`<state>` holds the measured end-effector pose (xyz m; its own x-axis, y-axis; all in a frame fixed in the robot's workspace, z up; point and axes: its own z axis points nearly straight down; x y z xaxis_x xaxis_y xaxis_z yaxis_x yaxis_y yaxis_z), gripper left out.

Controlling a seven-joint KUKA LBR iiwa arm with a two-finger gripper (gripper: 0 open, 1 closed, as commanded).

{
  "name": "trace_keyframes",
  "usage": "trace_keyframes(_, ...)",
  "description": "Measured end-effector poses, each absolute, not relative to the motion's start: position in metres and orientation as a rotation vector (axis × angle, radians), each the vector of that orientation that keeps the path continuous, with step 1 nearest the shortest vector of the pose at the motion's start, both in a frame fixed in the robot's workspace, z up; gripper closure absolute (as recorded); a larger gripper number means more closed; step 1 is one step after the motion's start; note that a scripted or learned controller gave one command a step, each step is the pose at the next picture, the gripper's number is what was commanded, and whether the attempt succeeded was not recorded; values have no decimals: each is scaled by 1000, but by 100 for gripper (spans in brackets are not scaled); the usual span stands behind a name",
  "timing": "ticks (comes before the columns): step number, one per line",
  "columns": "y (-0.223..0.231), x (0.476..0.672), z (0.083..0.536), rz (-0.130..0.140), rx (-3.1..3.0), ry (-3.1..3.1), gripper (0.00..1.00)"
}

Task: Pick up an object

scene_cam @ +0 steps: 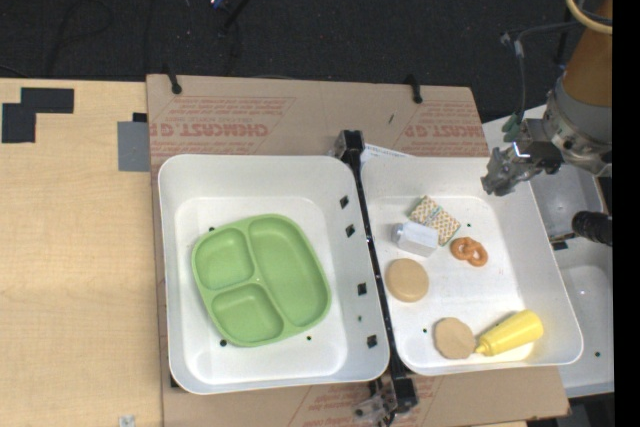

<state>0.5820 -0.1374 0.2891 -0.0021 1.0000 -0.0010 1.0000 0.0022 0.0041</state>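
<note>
The right bin (pixel 505 215) sits at lower right of the frame and holds six items. A patterned packet (pixel 435 214) lies at upper centre, touching a clear block (pixel 415 236) just below it. A pretzel (pixel 469 251) lies to the right of the block. A tan disc (pixel 407 280) lies below the block. A second disc (pixel 454 338) lies near the lower edge, touching a yellow bottle (pixel 512 332) on its right.

The gripper (pixel 503 170) hangs at the upper right corner of this bin, above its rim. Its opening cannot be determined; nothing is seen in it.

The left bin (pixel 180 215) holds a green tray (pixel 261 279).

Handling estimate: all items appear light. The tan disc stands apart from its neighbours and looks stiff; grasp it across its width. The pretzel looks brittle and thin. The bottle appears smooth and rounded and may roll; grasp across its body.
</note>
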Motion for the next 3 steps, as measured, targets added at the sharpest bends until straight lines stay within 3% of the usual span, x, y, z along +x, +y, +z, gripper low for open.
trace_keyframes(1, -138, 582, 293, -1, 2219, 2225, 100)
trace_keyframes(3, -36, 546, 257, -5, 2221, 2231, 100)
